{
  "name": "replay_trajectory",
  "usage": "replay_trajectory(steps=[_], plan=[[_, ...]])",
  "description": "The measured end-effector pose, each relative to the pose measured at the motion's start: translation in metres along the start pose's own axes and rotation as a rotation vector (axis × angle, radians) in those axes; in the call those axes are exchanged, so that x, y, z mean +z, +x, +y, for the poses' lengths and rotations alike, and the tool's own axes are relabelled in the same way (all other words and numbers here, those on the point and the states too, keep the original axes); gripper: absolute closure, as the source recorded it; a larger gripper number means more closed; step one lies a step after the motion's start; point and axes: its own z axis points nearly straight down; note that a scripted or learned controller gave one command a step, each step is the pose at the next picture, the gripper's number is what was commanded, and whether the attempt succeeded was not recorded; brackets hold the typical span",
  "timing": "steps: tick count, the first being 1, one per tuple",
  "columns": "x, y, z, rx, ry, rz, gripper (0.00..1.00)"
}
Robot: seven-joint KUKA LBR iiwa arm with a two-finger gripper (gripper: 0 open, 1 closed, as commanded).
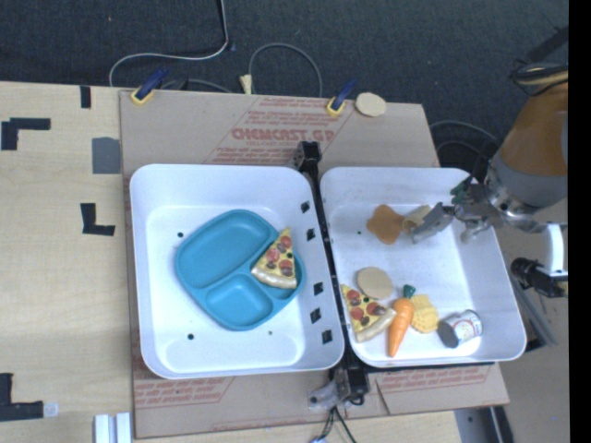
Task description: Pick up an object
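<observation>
1 tan, rounded toast piece point(384, 224) lies just beside the gripper point(423, 224); its finger state is unclear.

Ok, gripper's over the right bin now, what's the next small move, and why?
Probably ease the gripper down and slightly left onto the brown piece. The gripper sits right beside it in the right bin, nothing shows between its tips, and that piece lies apart from the pizza, carrot and corn cluster.

bins 2 point(148, 247) | pizza slices 2 point(276, 261) | plate 1 point(217, 270) (blue) | carrot 1 point(399, 326)
</observation>
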Motion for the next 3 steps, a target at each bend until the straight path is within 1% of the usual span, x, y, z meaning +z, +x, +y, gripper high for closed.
replay_trajectory(steps=[1, 2, 3], plan=[[0.107, 0.065, 0.042, -0.005, -0.006, -0.004, 0.0], [0.103, 0.089, 0.083, -0.003, -0.005, -0.002, 0.0], [0.092, 0.088, 0.082, -0.002, -0.005, -0.002, 1.0]])
